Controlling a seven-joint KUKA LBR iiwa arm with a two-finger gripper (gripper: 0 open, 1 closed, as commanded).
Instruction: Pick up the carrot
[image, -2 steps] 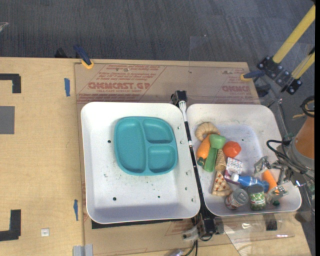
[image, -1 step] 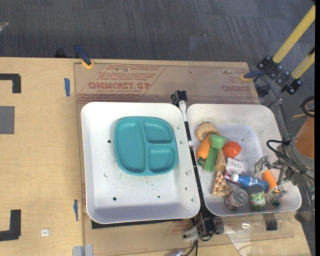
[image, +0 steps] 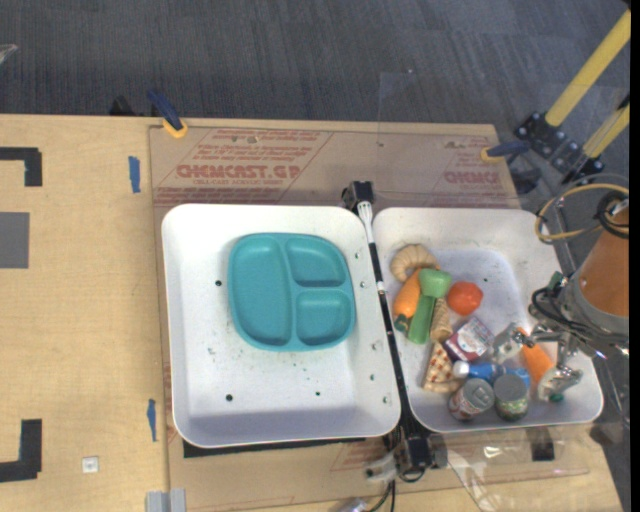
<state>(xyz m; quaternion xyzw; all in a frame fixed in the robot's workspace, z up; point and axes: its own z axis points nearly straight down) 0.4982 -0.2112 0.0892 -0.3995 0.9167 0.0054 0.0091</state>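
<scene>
1. Two shallow white bins are counted on the counter (image: 70, 330), set side by side: the left bin (image: 200, 400) and the right bin (image: 500, 250).
2. One teal divided plate (image: 292, 290) with three compartments is seen lying flat in the left bin.
3. In the right bin one croissant (image: 412, 260) is seen at the top of the pile, with one green bottle-shaped toy (image: 428, 300) just below it.
4. One orange carrot-like piece (image: 407, 297) is seen touching the left side of the green toy; one orange-red tomato (image: 464, 297) lies just to the right of it.
5. One pizza slice (image: 438, 365) and two small cans (image: 470, 398) are counted at the lower end of the pile; the other small items there are too cluttered to name.
6. A second orange piece, taken to be the carrot (image: 538, 360), is seen at the right side of the right bin, between the metal fingers (image: 520, 338) of the hand (image: 545, 360).
7. One arm (image: 605, 270) is seen reaching in from the right, its orange band over the bin's right rim, with the hand lowered into the bin and closed narrowly about the carrot.
</scene>
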